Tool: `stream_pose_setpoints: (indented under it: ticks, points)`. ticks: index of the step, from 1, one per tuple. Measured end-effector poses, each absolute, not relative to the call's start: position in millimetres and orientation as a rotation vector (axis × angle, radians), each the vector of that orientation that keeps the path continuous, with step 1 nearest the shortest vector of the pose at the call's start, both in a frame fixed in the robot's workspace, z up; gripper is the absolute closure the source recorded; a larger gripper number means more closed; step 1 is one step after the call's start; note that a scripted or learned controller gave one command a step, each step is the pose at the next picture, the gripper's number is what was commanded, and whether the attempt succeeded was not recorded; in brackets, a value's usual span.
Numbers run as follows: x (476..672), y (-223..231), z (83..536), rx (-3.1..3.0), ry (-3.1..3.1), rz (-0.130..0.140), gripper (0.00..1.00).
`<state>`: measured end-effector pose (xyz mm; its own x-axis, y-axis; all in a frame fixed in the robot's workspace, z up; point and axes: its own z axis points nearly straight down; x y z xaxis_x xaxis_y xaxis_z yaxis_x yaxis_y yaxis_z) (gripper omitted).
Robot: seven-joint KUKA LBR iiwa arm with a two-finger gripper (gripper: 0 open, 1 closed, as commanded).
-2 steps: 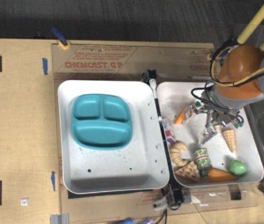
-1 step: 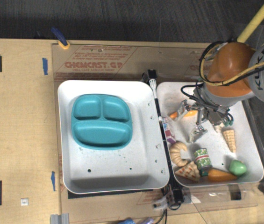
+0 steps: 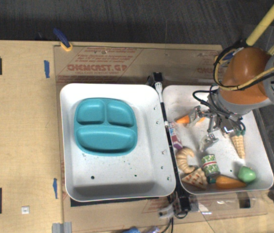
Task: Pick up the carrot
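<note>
The claw [image 3: 213, 126] hangs over the right shallow white plastic bin [image 3: 263, 152]; we cannot tell whether it grips anything. We see the tapered orange toy carrot [image 3: 230, 181] lying at that bin's near wall, beside a round green fruit [image 3: 247, 174].

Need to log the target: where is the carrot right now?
The carrot lies in the right bin, near its front edge, between a small can and a green ball.
</note>
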<state>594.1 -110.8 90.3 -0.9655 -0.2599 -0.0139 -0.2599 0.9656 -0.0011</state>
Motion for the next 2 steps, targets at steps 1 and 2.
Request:
stream_pose_setpoints:
  ticks: [1, 2]
  points:
    - [628.6, -97.0, 90.0, -0.073, 3.126, -0.001, 0.0]
    - [632.1, -95.7, 104.4, -0.075, 3.114, -0.003, 1.0]
